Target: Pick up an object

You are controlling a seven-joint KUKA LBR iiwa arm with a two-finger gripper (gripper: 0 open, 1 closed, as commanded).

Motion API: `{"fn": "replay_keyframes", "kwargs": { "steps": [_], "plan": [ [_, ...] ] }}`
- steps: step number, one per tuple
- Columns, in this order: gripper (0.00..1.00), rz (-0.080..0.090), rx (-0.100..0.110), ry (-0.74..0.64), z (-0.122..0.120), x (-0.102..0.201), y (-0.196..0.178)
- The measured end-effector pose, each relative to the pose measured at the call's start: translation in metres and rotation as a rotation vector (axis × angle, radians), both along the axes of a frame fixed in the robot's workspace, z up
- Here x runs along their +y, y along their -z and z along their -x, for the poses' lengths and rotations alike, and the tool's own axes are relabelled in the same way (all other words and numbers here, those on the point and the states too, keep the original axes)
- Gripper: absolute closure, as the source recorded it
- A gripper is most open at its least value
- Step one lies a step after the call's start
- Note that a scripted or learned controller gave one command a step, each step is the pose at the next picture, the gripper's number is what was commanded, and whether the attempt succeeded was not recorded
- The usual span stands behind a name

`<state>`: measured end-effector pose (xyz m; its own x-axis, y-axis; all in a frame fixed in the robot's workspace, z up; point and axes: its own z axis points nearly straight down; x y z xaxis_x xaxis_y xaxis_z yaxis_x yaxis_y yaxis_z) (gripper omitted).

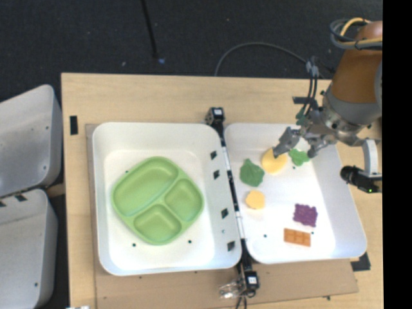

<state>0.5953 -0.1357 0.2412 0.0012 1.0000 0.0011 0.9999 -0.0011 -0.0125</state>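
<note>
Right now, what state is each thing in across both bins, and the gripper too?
gripper: open, fingers straddling the small green piece
small green piece: between the fingers, resting in the right bin
yellow piece: lying beside the left finger
green divided tray: flat, upright, in the left bin
orange block: lying flat

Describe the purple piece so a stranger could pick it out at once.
Start at the right-hand white bin, the one holding loose small pieces rather than the green divided plate. Look in its lower right part, just above the flat orange block. The purple piece is a bumpy, squarish lump, the only purple thing among green, yellow and orange neighbours.
</note>
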Motion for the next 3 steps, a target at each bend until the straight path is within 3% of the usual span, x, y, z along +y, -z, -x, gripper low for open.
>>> {"fn": "replay_keyframes", "kwargs": {
  "steps": [1, 3],
  "plan": [
    [0.0, 0.002, -0.013, -0.003, -0.002, 0.0, -0.008],
    [0.0, 0.003, -0.01, 0.0, -0.009, -0.018, 0.096]
  ]
}}
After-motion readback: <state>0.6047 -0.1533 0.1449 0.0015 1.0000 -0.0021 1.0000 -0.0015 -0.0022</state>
